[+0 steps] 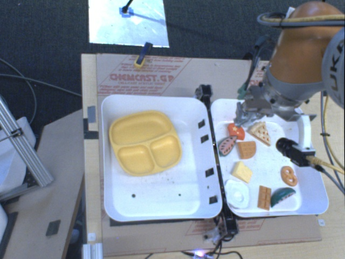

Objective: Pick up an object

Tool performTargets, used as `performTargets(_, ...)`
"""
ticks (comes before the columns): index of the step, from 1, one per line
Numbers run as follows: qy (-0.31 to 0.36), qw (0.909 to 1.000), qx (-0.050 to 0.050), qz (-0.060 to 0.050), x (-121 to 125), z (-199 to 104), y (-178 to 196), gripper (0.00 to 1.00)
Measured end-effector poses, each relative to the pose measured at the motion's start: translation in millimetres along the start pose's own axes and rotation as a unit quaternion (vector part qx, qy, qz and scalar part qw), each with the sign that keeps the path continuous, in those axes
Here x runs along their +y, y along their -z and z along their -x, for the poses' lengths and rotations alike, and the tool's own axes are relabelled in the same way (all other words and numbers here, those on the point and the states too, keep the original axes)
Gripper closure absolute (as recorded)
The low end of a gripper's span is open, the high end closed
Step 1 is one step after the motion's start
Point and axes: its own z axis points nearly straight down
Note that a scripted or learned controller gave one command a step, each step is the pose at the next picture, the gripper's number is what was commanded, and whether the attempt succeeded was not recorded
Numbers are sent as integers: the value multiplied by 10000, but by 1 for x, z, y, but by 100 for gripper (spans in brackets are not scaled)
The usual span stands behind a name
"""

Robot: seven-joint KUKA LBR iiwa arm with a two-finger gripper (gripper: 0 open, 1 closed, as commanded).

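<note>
From the camera above, my gripper (pixel 243 117) hangs over the far left corner of the right bin (pixel 318 198), just above the red tomato piece (pixel 235 130). Whether it is spread or closed I cannot tell. The tomato piece lies on the bin floor, beside the watermelon slice (pixel 227 144) and the pizza wedge (pixel 260 133). To do this well, I judge I should descend straight over it and avoid nudging its neighbours. My arm (pixel 302 42) reaches in from the right, wrist bent downward.

Arm (pixel 307 42) cut off at right edge (hides right bin's (pixel 318 198) far corner).
</note>
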Motion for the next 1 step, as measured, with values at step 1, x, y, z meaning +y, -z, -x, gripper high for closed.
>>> performTargets(1,-5,10000,-1,-1,0,0,0,0)
